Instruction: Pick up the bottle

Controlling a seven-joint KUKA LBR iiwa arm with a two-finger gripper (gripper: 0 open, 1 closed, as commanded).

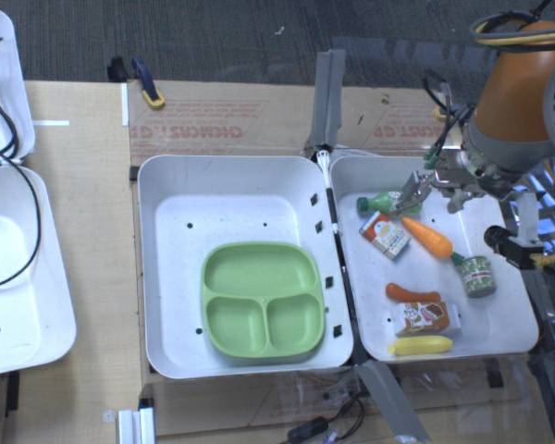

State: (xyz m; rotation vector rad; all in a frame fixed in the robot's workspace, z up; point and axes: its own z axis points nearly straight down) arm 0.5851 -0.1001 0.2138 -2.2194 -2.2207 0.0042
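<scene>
The green bottle (381, 201) lies on its side in the right bin (509, 336), near that bin's far edge and toward its left wall. Its long axis runs nearly level across the bin, one end toward the left wall, the other toward the tool (414, 192). That right end is hidden behind the tool, so I cannot tell which end is the cap. The tool sits at the bottle's right end, seemingly touching it; its grip state cannot be made out. Just beside the bottle, toward the near edge, lie a small carton (386, 234) and a carrot (427, 236).
</scene>
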